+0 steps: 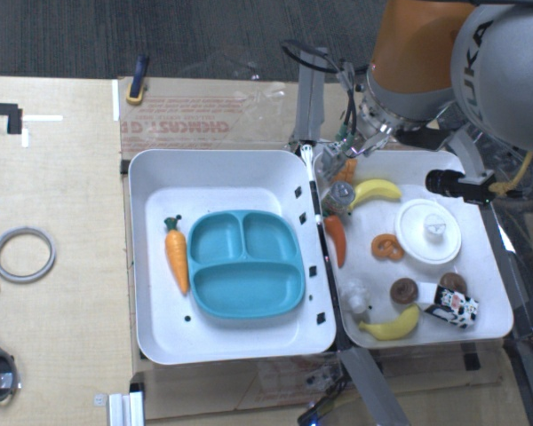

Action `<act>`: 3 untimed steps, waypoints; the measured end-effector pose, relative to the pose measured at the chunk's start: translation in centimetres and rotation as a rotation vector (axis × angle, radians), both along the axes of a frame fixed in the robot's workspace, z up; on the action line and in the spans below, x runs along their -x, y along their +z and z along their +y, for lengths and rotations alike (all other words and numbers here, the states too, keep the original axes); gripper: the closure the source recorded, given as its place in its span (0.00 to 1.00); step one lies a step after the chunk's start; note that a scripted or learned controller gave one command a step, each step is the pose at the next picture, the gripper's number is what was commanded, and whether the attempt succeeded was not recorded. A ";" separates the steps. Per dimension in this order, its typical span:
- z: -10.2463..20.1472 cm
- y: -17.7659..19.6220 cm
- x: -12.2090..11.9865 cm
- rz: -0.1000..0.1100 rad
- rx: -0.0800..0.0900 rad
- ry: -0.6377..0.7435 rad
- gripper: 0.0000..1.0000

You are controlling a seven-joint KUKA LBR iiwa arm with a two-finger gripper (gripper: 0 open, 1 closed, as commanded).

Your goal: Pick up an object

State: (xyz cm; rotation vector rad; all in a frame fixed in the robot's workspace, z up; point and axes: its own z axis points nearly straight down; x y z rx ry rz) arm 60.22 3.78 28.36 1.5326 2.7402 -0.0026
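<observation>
The grey arm with its orange band reaches in from the upper right. Its gripper hangs low over the far left corner of the right bin. Just below it lie a small grey round piece and a yellow banana. A red pepper rests against the bin's left wall. A bit of orange shows at the gripper's tip, but what it is stays unclear.
The right bin also holds a white round lid, an orange ring, a brown donut, a second banana, a cow-patterned box and a clear piece. The left bin bears a blue divided plate and a carrot.
</observation>
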 end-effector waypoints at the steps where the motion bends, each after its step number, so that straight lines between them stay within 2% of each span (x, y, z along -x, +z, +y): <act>1: 0.0 0.9 -0.1 0.000 0.003 0.003 1.00; 3: 0.0 2.5 -0.2 0.000 0.009 0.009 1.00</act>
